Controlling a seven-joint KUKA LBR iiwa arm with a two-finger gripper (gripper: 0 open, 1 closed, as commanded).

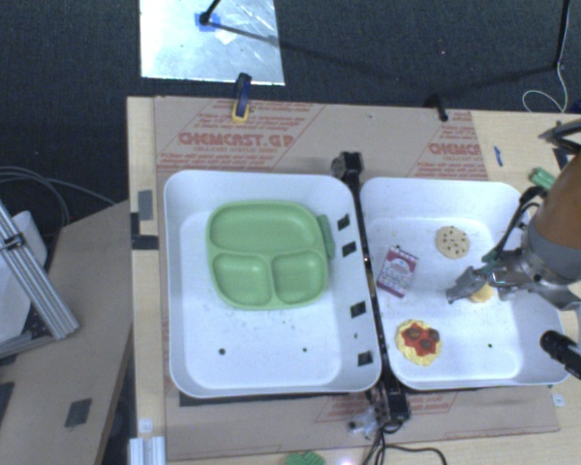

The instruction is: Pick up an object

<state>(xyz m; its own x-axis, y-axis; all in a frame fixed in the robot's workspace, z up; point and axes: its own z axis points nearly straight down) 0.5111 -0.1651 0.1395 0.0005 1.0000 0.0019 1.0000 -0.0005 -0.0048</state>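
The gripper (473, 290) is hovering in the right white bin (504, 356), its closure state indeterminable, touching a small pale yellow object (481, 294). It is appearing light and rigid; grasping across its sides is advisable.

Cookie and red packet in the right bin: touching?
Apart. The camera view shows bare white bin floor between the cookie and the red packet.

Gripper (473, 290) low in right bin (504, 364), at small yellow object (481, 294); cookie (452, 241), pizza (418, 342) nearby.
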